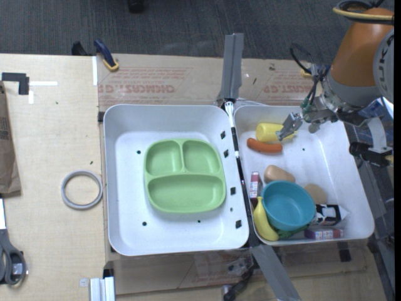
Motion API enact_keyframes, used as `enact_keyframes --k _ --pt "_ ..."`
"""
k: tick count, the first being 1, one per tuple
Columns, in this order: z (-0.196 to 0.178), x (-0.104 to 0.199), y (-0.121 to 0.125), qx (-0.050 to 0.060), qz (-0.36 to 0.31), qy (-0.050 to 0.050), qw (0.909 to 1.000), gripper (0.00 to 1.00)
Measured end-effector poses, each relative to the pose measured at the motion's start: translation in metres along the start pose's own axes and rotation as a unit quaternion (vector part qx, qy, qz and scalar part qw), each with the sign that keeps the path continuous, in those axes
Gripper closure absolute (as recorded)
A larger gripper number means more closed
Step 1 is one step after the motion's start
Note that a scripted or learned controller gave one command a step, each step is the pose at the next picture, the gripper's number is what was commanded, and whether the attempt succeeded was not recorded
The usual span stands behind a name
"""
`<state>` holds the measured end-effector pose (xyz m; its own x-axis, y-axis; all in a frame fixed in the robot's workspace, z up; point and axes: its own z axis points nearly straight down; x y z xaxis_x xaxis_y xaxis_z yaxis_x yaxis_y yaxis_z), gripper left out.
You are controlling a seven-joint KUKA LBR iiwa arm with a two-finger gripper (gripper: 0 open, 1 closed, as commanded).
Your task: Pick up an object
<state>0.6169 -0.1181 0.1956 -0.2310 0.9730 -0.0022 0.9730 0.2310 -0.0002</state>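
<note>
My gripper [289,128] hangs over the back of the right bin [354,187], just at the right edge of a yellow object [267,131]. In front of that lies an orange-red sausage shape [264,146]. Nothing shows as held. A tan rounded object [279,173] lies mid-bin. A blue bowl [288,206] stands near the front, with a yellow banana [263,222] against its left side. The grey arm with its orange band [360,46] comes in from the upper right.
The left bin [119,187] holds a green divided plate [185,175]. A small tube [255,184] lies along the right bin's left wall, and another tube [323,234] and a black-and-white item [330,214] sit at its front. A ring [81,189] lies on the bench at left.
</note>
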Motion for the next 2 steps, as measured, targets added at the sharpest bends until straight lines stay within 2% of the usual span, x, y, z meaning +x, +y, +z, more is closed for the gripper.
enact_keyframes --k 1,2 --pt "0.076 0.022 -0.005 0.001 -0.067 0.001 0.9978 0.0" --pt "0.109 -0.018 0.024 0.014 -0.039 0.006 0.9991 0.0"
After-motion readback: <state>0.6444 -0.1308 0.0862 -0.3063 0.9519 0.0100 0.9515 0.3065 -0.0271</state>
